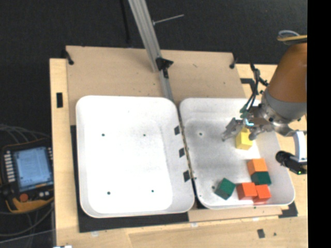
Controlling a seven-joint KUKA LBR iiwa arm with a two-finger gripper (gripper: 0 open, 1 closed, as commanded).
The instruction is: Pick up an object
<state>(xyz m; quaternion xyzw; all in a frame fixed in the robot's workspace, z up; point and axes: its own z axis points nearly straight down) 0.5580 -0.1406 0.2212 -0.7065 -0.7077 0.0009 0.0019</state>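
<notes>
The gripper [242, 130] hangs with its fingers spread on either side of the yellow block [244, 139], which sits just under them, up-bin from the orange and green blocks [256, 179], not yet clamped.

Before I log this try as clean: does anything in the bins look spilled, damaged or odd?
Nothing stands out. The blocks all lie inside the right bin: a yellow block under the tool, and the orange and green blocks clustered near its front corner.

Pincer [243, 130] hung over right bin [207, 119], yellow block [243, 141] at its tips, orange and green blocks [257, 182] nearby, left bin [126, 154] alongside
</notes>
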